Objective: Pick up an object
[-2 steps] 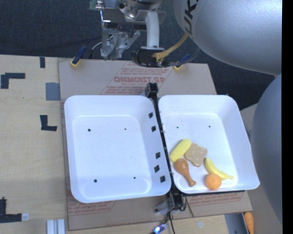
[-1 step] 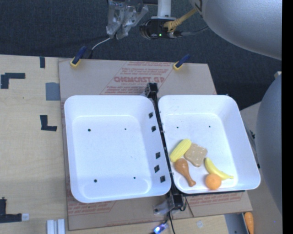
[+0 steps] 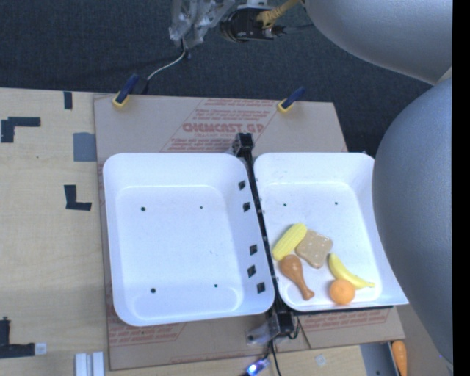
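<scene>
Hand (image 3: 192,22) well apart from right-bin corn (image 3: 289,241)

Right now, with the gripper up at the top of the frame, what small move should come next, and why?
Probably carry the gripper toward the right bin and bring it above the toy food. It sits beyond the bench's far edge, apart from both bins, while the corn, bread slice, drumstick, banana and orange cluster in that bin's near corner.
</scene>
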{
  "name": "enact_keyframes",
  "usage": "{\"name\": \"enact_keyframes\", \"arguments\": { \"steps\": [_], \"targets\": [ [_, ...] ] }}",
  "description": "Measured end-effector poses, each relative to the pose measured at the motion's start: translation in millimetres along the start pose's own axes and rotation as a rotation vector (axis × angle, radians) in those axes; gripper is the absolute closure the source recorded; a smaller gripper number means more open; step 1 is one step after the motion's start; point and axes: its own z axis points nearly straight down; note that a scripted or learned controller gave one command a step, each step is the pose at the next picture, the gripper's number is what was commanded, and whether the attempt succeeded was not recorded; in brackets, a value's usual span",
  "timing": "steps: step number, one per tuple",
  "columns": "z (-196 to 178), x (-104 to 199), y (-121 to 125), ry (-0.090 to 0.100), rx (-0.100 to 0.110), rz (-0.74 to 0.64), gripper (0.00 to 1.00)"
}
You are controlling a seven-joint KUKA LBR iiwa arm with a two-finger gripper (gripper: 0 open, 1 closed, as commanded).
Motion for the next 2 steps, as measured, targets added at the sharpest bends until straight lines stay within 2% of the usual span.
{"name": "enact_keyframes", "arguments": {
  "steps": [1, 2],
  "targets": [
    [43.3, -0.1, -26.9, 0.000, 0.006, 0.000, 1.00],
    [37.6, 0.1, -15.2, 0.000, 0.001, 0.000, 1.00]
  ]
}}
